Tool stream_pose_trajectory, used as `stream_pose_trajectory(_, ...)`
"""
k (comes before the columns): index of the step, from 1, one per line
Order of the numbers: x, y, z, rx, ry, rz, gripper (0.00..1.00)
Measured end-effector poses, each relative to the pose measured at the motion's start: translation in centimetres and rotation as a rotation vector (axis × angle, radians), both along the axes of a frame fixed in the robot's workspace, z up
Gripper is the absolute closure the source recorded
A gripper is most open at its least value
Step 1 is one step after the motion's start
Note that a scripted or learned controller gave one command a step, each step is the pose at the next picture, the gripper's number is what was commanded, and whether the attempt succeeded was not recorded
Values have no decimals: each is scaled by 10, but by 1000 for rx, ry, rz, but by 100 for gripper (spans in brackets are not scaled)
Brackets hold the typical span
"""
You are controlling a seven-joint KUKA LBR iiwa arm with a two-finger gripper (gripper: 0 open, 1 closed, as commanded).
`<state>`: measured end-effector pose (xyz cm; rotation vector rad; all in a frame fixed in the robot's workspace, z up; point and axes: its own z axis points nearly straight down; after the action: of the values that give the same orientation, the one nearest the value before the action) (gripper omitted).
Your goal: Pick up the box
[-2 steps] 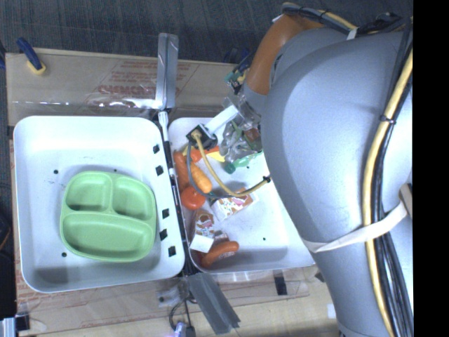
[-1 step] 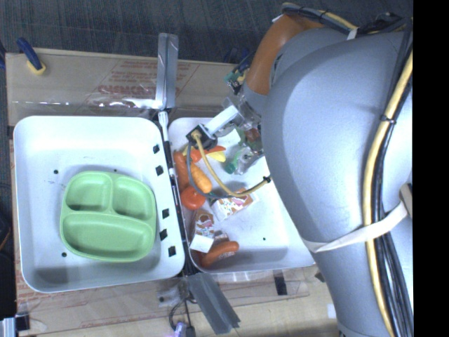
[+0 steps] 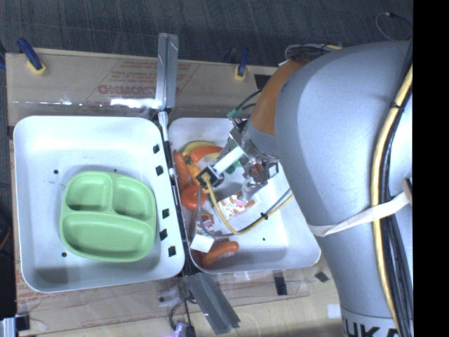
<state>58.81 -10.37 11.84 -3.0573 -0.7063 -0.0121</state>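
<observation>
Hand point(image 3: 254, 177) low in right bin point(image 3: 300, 250) — grip unclear, box point(image 3: 236, 206) just beside, long axis roughly left-right

Dark carpet point(image 3: 210, 12) lies beyond the pincer point(image 3: 247, 180); a brown printed board point(image 3: 91, 83) spreads beneath and left of it, blue clamps point(image 3: 31, 56) pinning the board's far edge.

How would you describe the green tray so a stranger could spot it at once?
Take the left bin, the white one away from the arm. Flat in its middle lies the green tray. Its pale green colour and three compartments set it apart from the orange items crowded in the right bin.
</observation>
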Motion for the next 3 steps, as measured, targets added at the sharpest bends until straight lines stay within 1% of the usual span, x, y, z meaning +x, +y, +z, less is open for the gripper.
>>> stream_pose_trajectory(1,15,-18,-12,2,-7,-241,0)
stream_pose_trajectory(2,-11,-13,30,-2,10,-123,0)
stream_pose_trajectory(3,-9,1,-14,-10,-4,-251,0)
